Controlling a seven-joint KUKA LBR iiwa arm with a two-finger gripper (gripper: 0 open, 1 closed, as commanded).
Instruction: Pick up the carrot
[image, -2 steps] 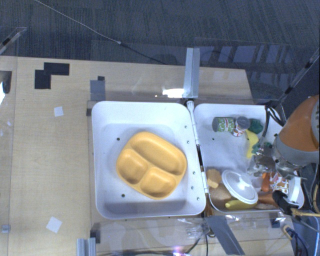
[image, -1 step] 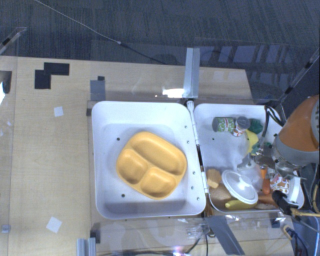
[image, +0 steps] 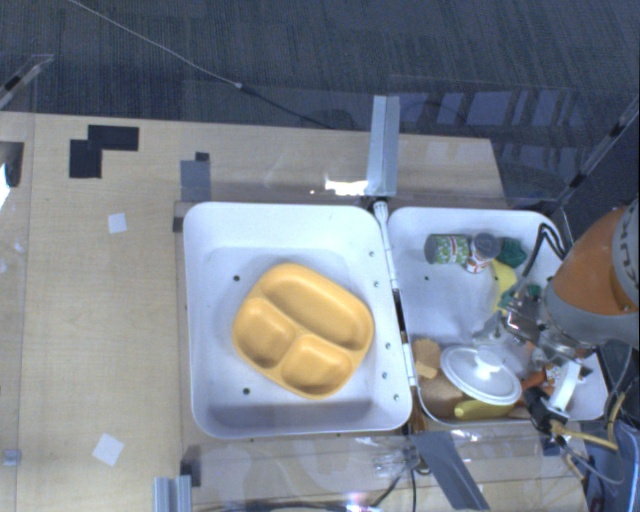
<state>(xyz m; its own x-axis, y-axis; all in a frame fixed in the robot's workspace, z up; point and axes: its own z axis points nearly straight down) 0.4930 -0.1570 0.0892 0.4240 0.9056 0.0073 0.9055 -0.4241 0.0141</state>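
Yellow tray (image: 303, 329) fills left bin (image: 210, 300); gripper (image: 510, 320) state unclear, possibly over right-bin clutter.

No lettering comes through anywhere. The can (image: 455, 249) in the right bin (image: 440, 300) wears a printed label, but the print is far too small and blurred to make out a single word.

We see a yellow divided plate (image: 303, 328) in the left bin (image: 200, 330) and the arm (image: 595, 280) over the cluttered right bin (image: 440, 225).
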